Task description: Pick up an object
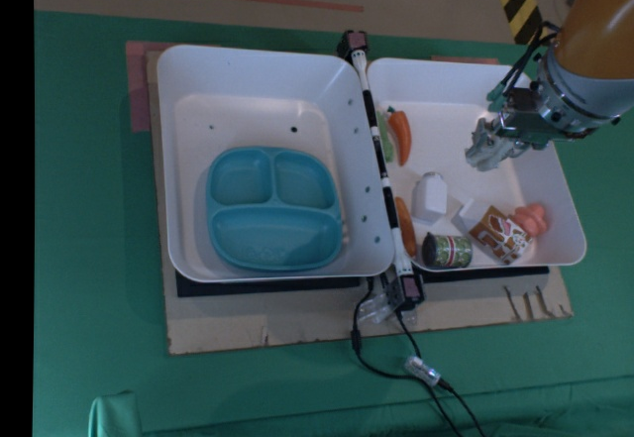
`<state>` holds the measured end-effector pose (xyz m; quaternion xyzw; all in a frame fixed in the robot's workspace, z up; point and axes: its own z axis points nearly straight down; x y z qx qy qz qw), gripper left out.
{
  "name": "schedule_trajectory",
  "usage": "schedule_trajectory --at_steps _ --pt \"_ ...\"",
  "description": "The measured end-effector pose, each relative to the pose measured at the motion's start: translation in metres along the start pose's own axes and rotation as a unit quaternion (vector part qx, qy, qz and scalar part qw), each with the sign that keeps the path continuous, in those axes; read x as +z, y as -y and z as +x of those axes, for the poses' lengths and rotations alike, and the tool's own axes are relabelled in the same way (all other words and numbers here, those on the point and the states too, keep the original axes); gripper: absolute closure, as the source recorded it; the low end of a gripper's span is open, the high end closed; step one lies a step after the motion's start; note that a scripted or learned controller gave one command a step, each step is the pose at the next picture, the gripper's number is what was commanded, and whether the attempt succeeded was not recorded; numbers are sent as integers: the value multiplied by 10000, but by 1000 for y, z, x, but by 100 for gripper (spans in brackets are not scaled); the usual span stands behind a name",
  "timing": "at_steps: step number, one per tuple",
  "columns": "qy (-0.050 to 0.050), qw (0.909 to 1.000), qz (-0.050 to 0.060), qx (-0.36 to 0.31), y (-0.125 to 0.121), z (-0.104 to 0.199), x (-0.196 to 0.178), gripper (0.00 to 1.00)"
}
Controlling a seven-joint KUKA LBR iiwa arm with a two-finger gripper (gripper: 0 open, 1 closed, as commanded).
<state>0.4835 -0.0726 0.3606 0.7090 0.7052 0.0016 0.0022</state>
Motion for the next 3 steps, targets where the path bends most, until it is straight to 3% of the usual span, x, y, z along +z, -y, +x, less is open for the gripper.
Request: schedule_trajectory --at_steps 1,2,3 --pt "9 10000 -3 8 5 -27 19 100" --pt "8 10000 -5 6 5 -27 19 0" --pt "28 10000 -2 13 -46 -114 127 0"
